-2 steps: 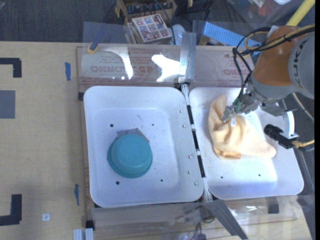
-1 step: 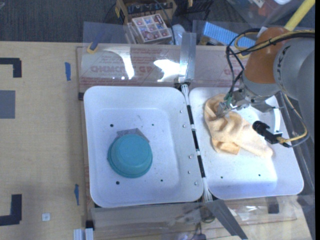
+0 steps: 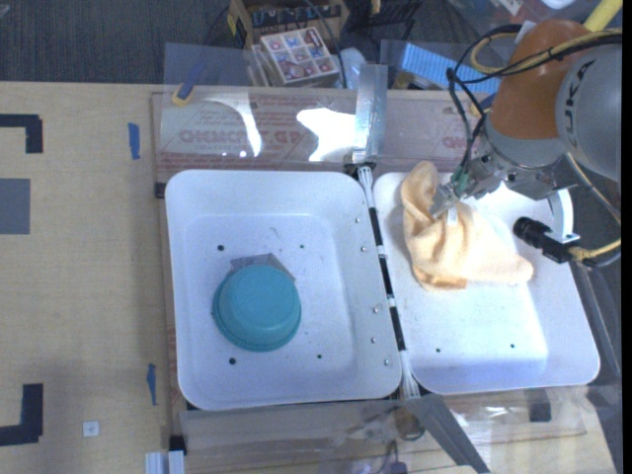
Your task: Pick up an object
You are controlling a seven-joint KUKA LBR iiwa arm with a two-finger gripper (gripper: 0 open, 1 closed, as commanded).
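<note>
1. Two white bins are sitting side by side: left bin (image 3: pixel 197 205), right bin (image 3: pixel 563 354).
2. One yellow cloth (image 3: pixel 459 250) is lying crumpled by the right bin's far-left corner.
3. One teal bowl (image 3: pixel 258 307) is sitting upside down mid-left bin.
4. One gripper (image 3: pixel 456 192) is touching the cloth's top; its fingers are too blurred to judge.

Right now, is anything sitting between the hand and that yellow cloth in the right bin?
Nothing visible does. The hand is already down at the yellow cloth, at its upper edge in the right bin.
</note>
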